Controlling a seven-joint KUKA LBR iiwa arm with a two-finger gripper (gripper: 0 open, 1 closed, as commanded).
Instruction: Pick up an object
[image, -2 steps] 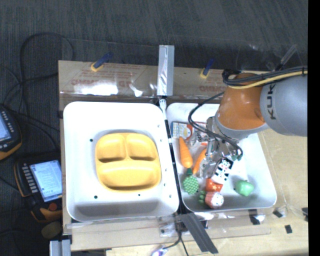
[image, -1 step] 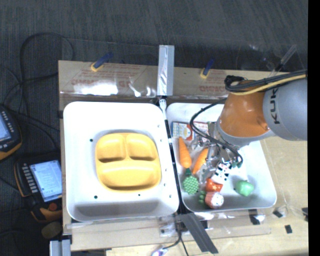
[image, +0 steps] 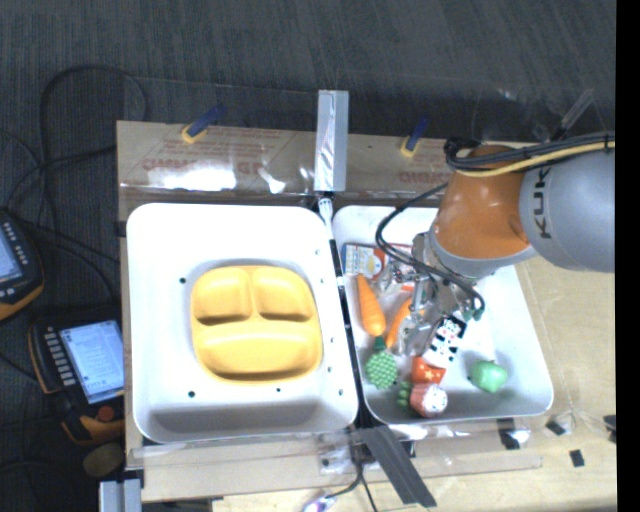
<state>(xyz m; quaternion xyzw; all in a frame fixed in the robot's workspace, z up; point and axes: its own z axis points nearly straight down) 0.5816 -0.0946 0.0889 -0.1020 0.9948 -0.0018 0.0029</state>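
Here the claw (image: 432, 322) hangs low inside the right bin (image: 530, 345), under the grey arm's orange band (image: 480, 218), among a cluster of small toys. Whether it is parted or closed cannot be told, since cables and the wrist hide that part, and nothing can be seen gripped in it. Just to its left lies an orange carrot (image: 370, 305), with a second, slimmer orange piece (image: 397, 322) right beside the claw. Below and to its left sits a green knobbly ball (image: 381, 368). Directly beneath it are a white block with black dots (image: 446, 340), a red piece (image: 426, 371) and a pale die-like cube (image: 431, 400). Below and to its right rests a green rounded toy (image: 489, 376). Well apart to the left, in the left bin (image: 160, 330) on the desk (image: 570, 290), lies a yellow divided tray (image: 257, 322)
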